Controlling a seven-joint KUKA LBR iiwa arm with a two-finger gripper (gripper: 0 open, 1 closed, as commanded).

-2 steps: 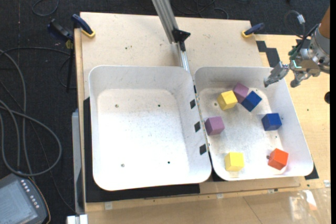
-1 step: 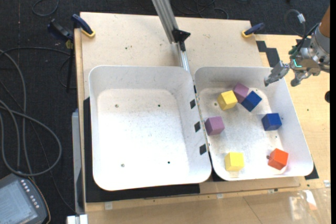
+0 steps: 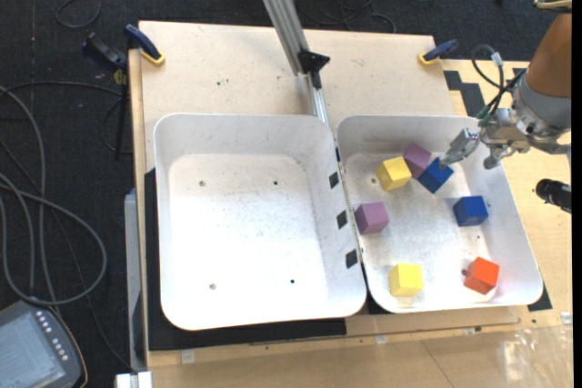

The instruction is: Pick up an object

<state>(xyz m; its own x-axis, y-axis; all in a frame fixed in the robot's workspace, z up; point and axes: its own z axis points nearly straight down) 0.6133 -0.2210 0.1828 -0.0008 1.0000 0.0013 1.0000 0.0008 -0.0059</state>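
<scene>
Pale bench, black carpet, cables

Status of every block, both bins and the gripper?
gripper: above right bin, holding nothing visible
blue block: tilted, touching purple block
yellow block: beside purple block
second purple block: alone, near divider
second blue block: alone
second yellow block: near front wall
orange block: front right corner

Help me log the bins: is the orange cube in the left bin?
No, the orange cube lies in the right bin, near its front right corner.
</scene>
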